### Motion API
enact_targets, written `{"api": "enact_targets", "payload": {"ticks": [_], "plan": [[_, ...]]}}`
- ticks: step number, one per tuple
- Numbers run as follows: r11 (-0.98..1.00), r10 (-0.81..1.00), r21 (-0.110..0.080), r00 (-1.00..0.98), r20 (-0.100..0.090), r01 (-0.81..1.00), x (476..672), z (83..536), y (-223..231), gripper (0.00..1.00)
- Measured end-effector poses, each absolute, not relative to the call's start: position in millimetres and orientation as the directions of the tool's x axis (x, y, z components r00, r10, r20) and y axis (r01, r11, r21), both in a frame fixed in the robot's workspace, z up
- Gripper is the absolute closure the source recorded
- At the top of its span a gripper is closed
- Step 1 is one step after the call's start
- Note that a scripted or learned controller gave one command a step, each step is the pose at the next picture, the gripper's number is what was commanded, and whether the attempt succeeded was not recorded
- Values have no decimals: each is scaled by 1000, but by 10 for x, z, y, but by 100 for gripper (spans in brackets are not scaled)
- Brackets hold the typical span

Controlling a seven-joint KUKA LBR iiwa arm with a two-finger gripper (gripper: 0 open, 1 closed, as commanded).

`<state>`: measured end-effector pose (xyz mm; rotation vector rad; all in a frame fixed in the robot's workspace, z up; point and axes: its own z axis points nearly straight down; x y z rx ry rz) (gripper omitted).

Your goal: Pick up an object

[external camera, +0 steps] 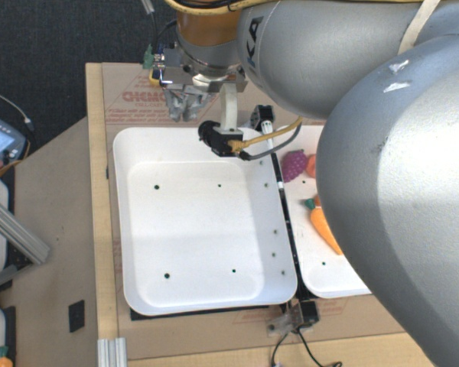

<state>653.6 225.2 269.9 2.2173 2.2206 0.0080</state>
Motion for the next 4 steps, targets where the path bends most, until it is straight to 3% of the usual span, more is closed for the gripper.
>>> {"api": "enact_targets", "payload": {"ticks": [1,3,4], "plan": [[-2,1000,-7,2,-2,1000,6340,2354,2102,100],[0,1000,3,0,1,1000,6359,2588,2122,100],[-3,1000,-10,3,-2,1000,5892,2126,1947,100]]}}
